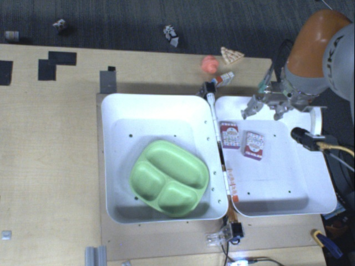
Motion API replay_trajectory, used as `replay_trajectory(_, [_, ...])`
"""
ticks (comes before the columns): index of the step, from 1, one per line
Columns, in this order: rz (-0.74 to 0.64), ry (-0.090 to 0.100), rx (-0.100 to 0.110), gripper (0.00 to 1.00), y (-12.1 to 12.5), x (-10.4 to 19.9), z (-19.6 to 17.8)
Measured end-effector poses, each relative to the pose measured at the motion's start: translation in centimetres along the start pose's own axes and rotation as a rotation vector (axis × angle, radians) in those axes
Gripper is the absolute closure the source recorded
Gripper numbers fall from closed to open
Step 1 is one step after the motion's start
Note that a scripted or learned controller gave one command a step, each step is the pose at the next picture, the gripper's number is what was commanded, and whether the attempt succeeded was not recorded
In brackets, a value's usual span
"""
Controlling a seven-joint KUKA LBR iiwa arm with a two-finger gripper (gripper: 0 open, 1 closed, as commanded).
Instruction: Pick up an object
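A green divided tray (169, 176) lies tilted in the left bin (119, 148). In the right bin (299, 187) two small red-and-white packets lie side by side, one (229, 134) near the divider and one (254, 146) just right of it. My gripper (262, 113) hangs over the far part of the right bin, up and to the right of the packets. It is open, with its fingers spread and nothing between them.
Behind the bins on the bench lie an orange ball (209, 64), a toy pizza slice (232, 55) and a small marker (222, 80). Black flat pieces (55, 64) sit at the bench's far left. Cables (338, 148) run along the right bin's right side.
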State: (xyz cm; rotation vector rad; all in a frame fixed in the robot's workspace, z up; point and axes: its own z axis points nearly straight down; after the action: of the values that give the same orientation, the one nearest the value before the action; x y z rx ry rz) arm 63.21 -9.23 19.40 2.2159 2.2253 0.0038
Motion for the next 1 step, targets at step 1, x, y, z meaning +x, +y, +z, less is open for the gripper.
replay_trajectory(1, [0.002,-0.001,-0.008,0.0,-4.48,-0.34,9.6])
